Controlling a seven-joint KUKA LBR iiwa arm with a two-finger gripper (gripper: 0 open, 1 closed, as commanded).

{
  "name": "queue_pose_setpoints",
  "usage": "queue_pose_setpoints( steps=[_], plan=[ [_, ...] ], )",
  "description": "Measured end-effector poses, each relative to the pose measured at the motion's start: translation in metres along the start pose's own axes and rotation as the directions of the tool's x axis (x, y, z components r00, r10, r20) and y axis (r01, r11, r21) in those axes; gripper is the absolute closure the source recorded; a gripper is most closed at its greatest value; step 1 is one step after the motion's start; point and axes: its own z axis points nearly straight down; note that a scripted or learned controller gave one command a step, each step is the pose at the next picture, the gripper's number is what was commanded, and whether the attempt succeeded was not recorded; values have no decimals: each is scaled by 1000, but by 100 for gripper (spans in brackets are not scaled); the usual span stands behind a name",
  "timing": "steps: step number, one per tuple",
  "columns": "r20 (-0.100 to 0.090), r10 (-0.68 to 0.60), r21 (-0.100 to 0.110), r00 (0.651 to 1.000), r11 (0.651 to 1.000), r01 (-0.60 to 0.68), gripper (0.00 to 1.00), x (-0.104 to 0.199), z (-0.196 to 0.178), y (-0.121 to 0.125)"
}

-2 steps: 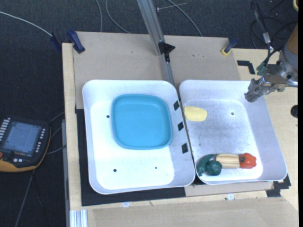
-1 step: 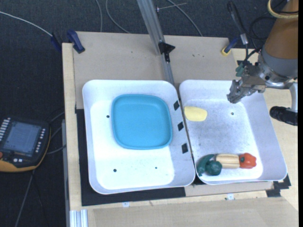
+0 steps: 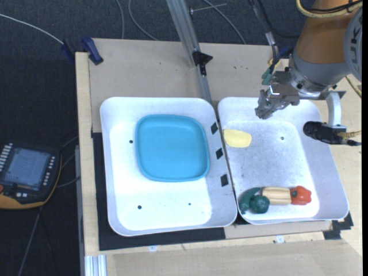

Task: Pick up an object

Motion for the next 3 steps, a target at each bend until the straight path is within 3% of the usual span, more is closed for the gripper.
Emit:
queue_pose_setpoints(
  steps=[2, 3],
  plan=[
    [0, 0, 1, 1000, 1000, 0, 100, 102, 9, 18],
    [1, 1, 2, 1000, 1000, -1, 100, 152, 29, 42]
  ],
)
